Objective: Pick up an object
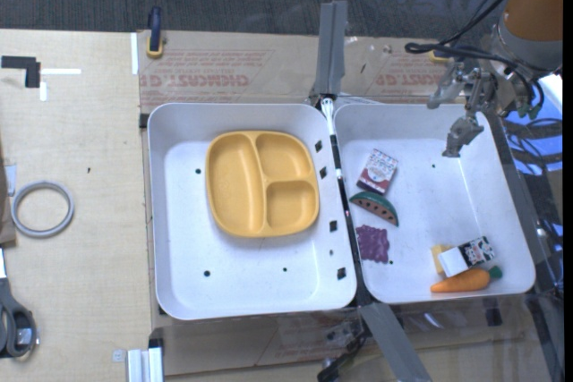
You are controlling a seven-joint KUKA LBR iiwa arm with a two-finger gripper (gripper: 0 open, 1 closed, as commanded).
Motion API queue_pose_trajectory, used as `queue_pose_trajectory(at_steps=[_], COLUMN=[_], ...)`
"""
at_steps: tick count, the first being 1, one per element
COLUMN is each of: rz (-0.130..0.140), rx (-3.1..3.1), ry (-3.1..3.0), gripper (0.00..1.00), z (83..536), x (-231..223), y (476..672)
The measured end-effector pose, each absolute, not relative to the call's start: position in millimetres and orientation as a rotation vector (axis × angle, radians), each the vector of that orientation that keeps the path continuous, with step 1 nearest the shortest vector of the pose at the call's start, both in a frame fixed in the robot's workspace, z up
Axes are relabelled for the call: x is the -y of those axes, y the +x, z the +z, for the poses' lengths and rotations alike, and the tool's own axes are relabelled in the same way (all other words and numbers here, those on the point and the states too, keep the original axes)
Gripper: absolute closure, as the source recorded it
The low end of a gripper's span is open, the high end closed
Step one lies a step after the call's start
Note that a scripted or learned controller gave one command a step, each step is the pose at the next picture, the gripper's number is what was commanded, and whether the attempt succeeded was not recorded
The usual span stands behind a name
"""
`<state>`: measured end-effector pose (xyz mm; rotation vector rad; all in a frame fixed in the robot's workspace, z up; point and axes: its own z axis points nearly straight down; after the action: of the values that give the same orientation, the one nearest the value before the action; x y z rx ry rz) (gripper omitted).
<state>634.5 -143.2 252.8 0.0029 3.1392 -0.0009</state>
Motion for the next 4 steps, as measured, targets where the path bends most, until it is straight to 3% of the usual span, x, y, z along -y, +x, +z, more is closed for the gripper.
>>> queue_pose_trajectory(at_steps=[1, 2, 3, 4], rz=[-0.001, 0.004, -0.002, 0.007], rx=[-3.052, -2.966, -2.741, -2.373], ry=[0.739, 0.984, 1.529, 2.049], gripper=[0.00, 0.00, 0.00, 0.00], z=[188.0, 99.1, 118.8, 96.3], x=[96.3, 98.0, 104.4, 114.4], y=[632.0, 605.7, 644.2, 615.2])
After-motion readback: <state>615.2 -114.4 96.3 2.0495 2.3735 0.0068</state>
